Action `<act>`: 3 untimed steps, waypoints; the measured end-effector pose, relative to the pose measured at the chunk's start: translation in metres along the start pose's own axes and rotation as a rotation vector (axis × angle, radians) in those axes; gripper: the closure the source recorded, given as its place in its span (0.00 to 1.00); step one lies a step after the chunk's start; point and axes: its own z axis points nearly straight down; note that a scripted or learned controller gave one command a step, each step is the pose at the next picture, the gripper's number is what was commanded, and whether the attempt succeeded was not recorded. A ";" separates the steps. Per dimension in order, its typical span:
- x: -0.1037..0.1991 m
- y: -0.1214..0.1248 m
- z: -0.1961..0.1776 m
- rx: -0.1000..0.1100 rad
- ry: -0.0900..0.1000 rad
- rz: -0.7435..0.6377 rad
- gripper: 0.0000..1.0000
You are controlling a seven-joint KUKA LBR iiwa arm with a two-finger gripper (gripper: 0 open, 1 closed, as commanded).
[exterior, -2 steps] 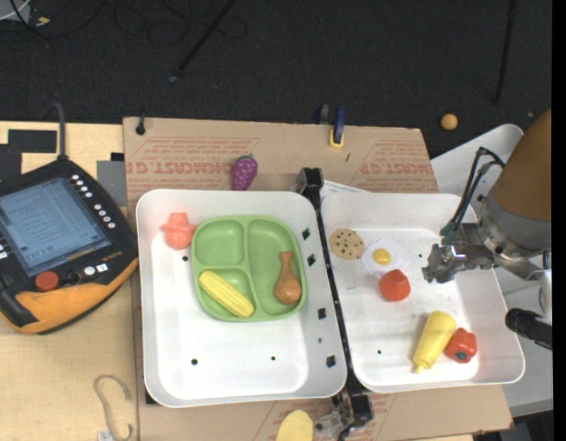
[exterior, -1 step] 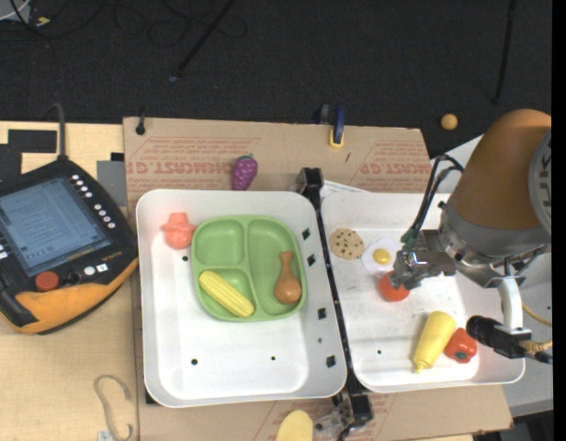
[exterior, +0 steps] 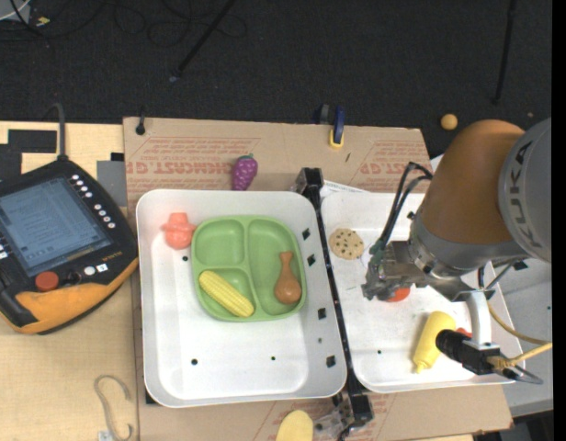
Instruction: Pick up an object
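Gripper [exterior: 386, 288] low in the right bin [exterior: 356, 356], over a red object [exterior: 399, 293] half hidden beneath; state of fingers impossible to tell. Cookie [exterior: 345, 243] near, up-left; yellow toy [exterior: 432, 340] lower right. Green tray [exterior: 247, 267] with corn [exterior: 226, 294] and drumstick [exterior: 287, 278] in left bin [exterior: 228, 370].

2 bins [exterior: 230, 375], white plastic, smooth w/ slight sheen. Divided plate [exterior: 247, 244], green plastic, smooth, semi-gloss. Corn cob [exterior: 226, 293], yellow plastic w/ bumpy kernel texture. Drumstick [exterior: 287, 281], brown glossy plastic. Pink toy [exterior: 177, 231], matt, looks rubbery. Cookie [exterior: 346, 243], tan, rough speckled surface. Yellow item [exterior: 431, 340] in right bin, smooth shiny plastic. Cardboard sheet [exterior: 200, 159] behind bins, matt brown w/ red print. Bench top [exterior: 62, 375], pale wood-look, matt. Arm's orange band [exterior: 471, 182], smooth satin finish; gripper [exterior: 386, 278], dark metal parts, dull. Backdrop [exterior: 265, 44], black cloth-like, matt.
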 end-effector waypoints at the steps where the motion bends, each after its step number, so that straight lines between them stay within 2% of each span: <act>1: 0.039 0.010 -0.016 -0.002 -0.002 0.002 1.00; 2: 0.036 -0.004 -0.010 0.001 -0.003 0.003 1.00; 3: 0.042 0.006 0.002 0.001 -0.003 0.005 1.00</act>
